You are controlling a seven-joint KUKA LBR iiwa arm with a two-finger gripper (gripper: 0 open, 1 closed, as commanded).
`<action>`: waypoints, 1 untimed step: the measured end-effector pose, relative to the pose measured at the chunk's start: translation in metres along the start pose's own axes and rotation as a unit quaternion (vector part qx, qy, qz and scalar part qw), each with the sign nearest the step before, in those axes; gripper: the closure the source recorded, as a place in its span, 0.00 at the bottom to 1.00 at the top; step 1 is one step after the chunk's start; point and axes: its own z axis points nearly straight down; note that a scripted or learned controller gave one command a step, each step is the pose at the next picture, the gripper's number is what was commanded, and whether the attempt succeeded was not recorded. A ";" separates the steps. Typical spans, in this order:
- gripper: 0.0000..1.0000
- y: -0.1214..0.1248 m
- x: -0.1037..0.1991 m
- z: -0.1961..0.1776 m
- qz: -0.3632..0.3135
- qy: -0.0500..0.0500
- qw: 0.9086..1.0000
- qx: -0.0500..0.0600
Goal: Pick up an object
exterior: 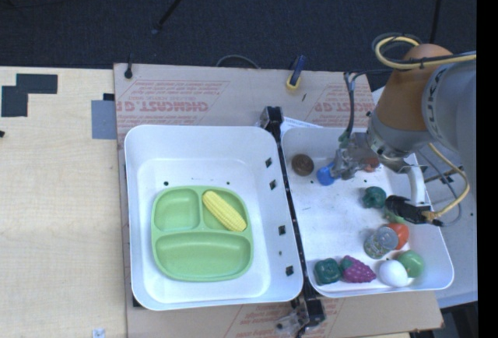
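Poised upper right of frame: end effector (340, 165), finger state impossible to tell, above small blue object (325, 177); probably light, rigid, slippery; best pinched across its middle.

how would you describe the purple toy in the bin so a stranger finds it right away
Start at the right-hand shallow white bin, then go to its near edge, where a row of small toys lies. The bumpy purple plastic grape bunch sits there between a dark green lumpy toy and a white egg. It is the one purple thing in either bin.
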 end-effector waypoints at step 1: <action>1.00 0.009 0.000 -0.060 -0.001 -0.003 1.000 0.007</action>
